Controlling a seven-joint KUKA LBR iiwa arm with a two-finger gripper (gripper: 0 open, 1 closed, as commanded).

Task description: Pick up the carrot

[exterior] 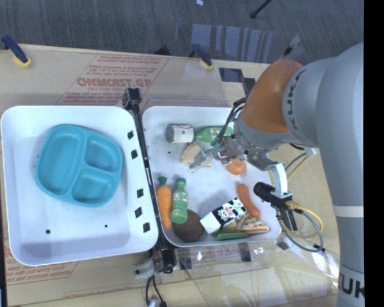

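From the camera above, the table carried two shallow white bins side by side. The left bin held a blue divided plate, lying flat toward its upper half. The right bin held the clutter of small items.

The carrot lay along the left wall of the right bin, near the lower corner, its green top pointing up the frame and its orange body running down. Just beside it on the right stood a small green bottle, touching or nearly touching it, and below that sat a brown round object. A black-and-white patterned carton lay to the right of the brown one, with a red sausage-shaped piece further right and some flat wedge-shaped pieces along the bottom wall. Near the top of the bin lay a small grey can and a green bottle on its side.

The arm reached in from the right, its orange band over the upper right part of the bin. The gripper hung over the middle of the right bin, above a pale wedge-shaped item, with a small orange round item just beside it. Whether its fingers were apart or closed could not be told, and nothing was clearly seen between them. The gripper was well apart from the carrot, which rested untouched on the bin floor.
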